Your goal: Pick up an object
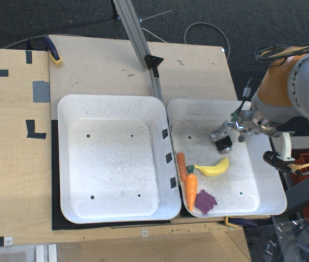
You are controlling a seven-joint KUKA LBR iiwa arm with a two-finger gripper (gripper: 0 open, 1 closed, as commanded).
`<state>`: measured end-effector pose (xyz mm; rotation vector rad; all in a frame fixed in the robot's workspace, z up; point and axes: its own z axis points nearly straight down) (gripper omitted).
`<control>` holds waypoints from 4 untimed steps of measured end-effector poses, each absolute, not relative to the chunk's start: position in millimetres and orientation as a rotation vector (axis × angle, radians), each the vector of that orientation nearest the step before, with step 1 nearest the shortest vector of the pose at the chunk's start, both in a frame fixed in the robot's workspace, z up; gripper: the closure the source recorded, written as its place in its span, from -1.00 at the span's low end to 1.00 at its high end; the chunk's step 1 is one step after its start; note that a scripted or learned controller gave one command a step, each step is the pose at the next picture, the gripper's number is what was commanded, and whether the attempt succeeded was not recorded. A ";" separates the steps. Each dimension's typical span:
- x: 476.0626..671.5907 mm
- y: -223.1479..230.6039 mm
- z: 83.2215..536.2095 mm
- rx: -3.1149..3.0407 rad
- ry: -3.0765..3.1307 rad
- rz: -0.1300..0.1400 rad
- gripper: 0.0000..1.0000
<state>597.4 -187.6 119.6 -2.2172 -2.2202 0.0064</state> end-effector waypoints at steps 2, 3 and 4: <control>589.9 -191.1 183.9 -2.224 -2.224 -0.002 1.00; 589.2 -189.7 247.7 -2.223 -2.227 -0.004 1.00; 589.8 -189.3 263.0 -2.221 -2.224 -0.001 1.00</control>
